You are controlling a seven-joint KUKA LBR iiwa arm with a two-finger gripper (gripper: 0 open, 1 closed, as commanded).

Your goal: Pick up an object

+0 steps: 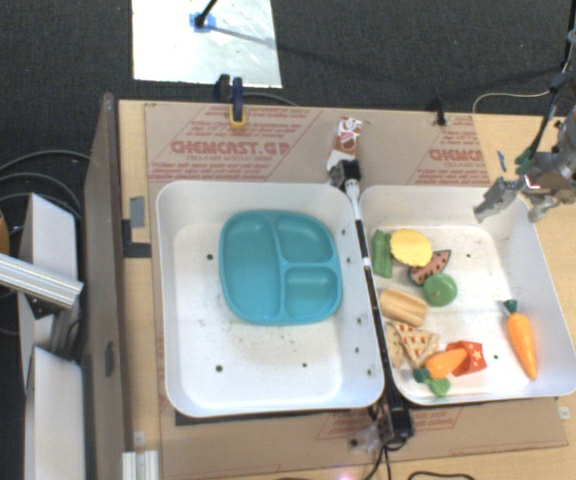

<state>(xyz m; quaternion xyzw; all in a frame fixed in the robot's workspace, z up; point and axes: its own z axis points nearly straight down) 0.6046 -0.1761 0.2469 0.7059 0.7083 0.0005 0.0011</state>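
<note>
Toy food pieces (438,363) lie in the right bin (558,353), well below the fingers (516,196), which hang spread wide, holding nothing.

Bright even overhead light, soft shadows, glare on white bins (268,393), slightly grainy.

One fixed camera looks down aslant on both bins (268,393).

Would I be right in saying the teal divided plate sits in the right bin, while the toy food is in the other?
Not quite: in the camera view the teal divided plate sits in the left bin, and the toy food, such as the carrot, is in the right bin.
</note>
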